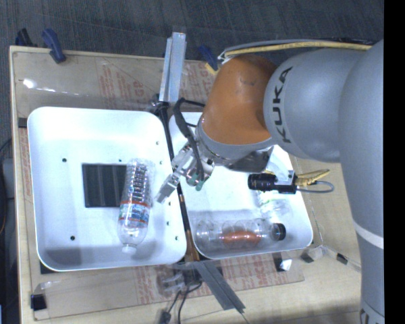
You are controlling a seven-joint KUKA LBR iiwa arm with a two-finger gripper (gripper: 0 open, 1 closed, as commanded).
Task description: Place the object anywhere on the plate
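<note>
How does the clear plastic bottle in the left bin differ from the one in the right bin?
The clear plastic bottle in the left bin lies nearly lengthwise up the view, partly over the dark square plate; the clear plastic bottle in the right bin lies crosswise along the near wall, showing reddish contents. Both are transparent and on their sides.

Hand (177,179) over bins' divider, apparently empty; bottle (136,203) overlapping dark plate (102,185) in left bin (47,130).

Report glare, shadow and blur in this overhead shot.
Camera view: glare whitens the left bin and glints off the clear bottle there; the arm shades the right bin; the pincer looks slightly soft; the black plate reads crisply.
</note>
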